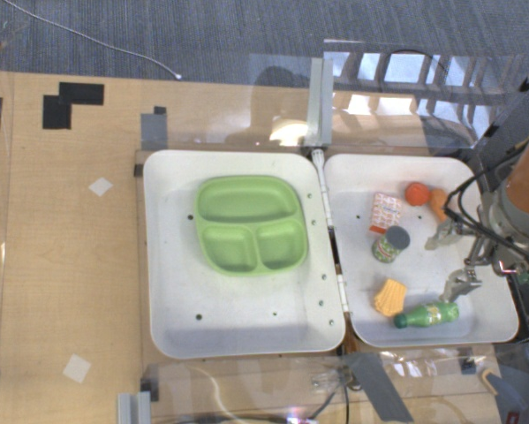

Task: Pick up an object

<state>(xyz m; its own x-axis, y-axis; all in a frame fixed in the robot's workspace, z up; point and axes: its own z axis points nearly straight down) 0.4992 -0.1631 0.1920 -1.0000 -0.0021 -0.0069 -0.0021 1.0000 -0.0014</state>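
The right bin (361,170) holds several small items. A red and white box (386,210) lies near its middle, with a small can (390,244) just below it. A red ball (417,193) and an orange piece (438,202) sit toward the back right. A yellow block (389,297) and a green bottle (427,314) on its side lie near the front wall. My gripper (449,259) hangs over the right part of this bin, open, with its fingers spread. Nothing is between them. The bottle lies just below the lower finger (459,284).
The left bin (171,237) holds a green divided plate (250,224). A metal post (318,104) stands behind the seam between the bins. The arm's body and cables (511,193) cover the right bin's right edge.
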